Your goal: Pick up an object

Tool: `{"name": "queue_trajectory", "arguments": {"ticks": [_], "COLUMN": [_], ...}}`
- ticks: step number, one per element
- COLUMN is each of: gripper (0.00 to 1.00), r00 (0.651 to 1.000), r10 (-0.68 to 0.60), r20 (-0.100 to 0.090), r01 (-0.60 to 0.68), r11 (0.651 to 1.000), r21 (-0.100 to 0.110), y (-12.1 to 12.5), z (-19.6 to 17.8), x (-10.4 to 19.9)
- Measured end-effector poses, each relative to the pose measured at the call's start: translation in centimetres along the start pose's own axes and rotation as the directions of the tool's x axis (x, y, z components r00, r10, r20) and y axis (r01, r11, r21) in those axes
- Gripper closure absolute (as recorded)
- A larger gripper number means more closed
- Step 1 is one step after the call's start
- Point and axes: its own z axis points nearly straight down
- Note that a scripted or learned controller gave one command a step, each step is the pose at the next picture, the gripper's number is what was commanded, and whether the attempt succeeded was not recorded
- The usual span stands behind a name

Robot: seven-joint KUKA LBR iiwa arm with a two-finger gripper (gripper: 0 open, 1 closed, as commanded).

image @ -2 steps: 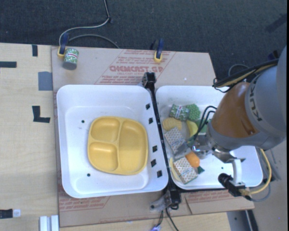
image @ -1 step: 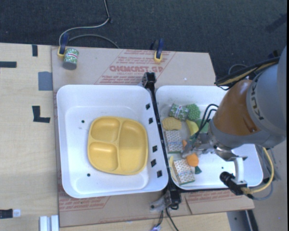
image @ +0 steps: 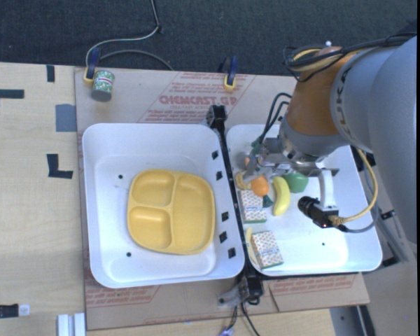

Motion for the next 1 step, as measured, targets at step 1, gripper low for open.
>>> {"name": "queue_trajectory", "arguments": {"ticks": [1], "gripper": [1.00], "r00": [1.000], "r10": [0.000], "r20": [0.000], "r01": [0.000], "r11": [1.000], "r21": [0.002], "y": [-0.57], "z": [-2.05], "x": [4.81]}}
